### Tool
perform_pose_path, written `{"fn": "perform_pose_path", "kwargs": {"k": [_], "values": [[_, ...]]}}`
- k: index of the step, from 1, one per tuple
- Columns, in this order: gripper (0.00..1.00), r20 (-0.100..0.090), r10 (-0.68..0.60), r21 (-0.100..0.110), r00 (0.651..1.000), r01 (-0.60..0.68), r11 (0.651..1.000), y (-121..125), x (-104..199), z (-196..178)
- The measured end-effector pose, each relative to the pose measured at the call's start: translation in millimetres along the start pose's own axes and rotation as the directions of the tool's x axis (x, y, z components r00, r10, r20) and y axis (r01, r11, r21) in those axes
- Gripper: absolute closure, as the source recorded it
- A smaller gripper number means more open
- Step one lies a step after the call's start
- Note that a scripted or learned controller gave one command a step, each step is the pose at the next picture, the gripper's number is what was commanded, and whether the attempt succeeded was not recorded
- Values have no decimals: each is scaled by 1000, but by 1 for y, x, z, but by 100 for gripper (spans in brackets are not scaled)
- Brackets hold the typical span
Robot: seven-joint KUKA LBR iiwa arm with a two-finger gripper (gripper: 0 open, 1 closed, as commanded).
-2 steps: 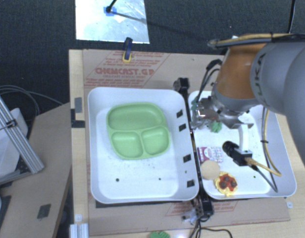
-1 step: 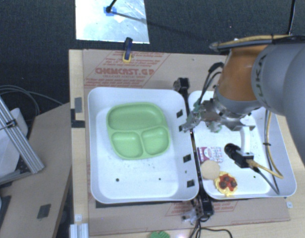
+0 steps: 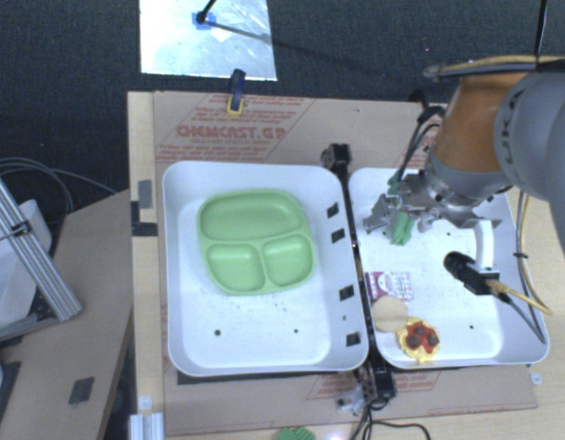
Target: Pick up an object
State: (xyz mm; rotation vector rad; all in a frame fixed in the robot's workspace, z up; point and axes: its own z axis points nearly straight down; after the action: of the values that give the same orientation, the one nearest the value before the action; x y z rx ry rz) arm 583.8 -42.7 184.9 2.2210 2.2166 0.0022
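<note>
Hand (image 3: 404,211) of the robot is being held low over the right bin (image 3: 475,328), just upon the small green object (image 3: 400,232) lying there, apparently for grasping it, though its opening and any grip cannot be told.

a printed cardboard sheet (image 3: 264,128) bears a clamp (image 3: 237,91) at its far edge, a shiny square sheet (image 3: 172,26) beyond.

The green plate (image 3: 256,241) filled the middle of the left bin (image 3: 264,337), its near edge open. A packet (image 3: 390,286), a beige lump (image 3: 389,315) and a red toy (image 3: 419,338) crowded the near left corner of the right bin (image 3: 484,330); its near right corner lay free.
</note>
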Motion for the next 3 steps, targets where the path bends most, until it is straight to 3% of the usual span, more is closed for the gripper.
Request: {"fn": "perform_pose_path", "kwargs": {"k": [1, 2, 3], "values": [[0, 0, 0, -1, 1000, 0, 1000, 39, -58, 102], [100, -1, -5, 0, 1000, 5, 1000, 38, -55, 88], [0, -1, -6, 0, 1000, 6, 1000, 38, -55, 88]]}}
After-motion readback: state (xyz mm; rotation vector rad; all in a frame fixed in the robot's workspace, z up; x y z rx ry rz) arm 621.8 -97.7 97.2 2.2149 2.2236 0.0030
